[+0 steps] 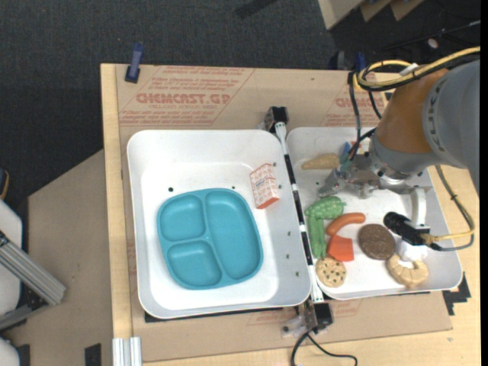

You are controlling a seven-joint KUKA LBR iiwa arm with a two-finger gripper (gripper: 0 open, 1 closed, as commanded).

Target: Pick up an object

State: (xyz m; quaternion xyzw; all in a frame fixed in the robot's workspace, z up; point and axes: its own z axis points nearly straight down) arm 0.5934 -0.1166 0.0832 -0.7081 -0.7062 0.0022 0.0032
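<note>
Overhead: two white bins on surface [114, 204]. Left bin [145, 158]: one teal divided tray [210, 239], one small carton [264, 185] at its 1 o'clock. Right bin [450, 265]: seven food items, among them one cookie [331, 272], one sausage [347, 220], one croissant [407, 271]. Hand [352, 178] at bin's 11 o'clock; opening cannot be told.

Left of the pincer [352, 175], the blue divided tray [210, 237] looks like smooth, matt plastic, and both white bins [149, 204] have a smooth, faintly glossy plastic look. Just below the pincer, the toy foods look plastic: the green pea pod [320, 213] and red sausage [345, 222] glossy, the brown cookie [377, 241] duller. The bench [191, 94] is covered in matt, printed brown paper or cardboard.
</note>
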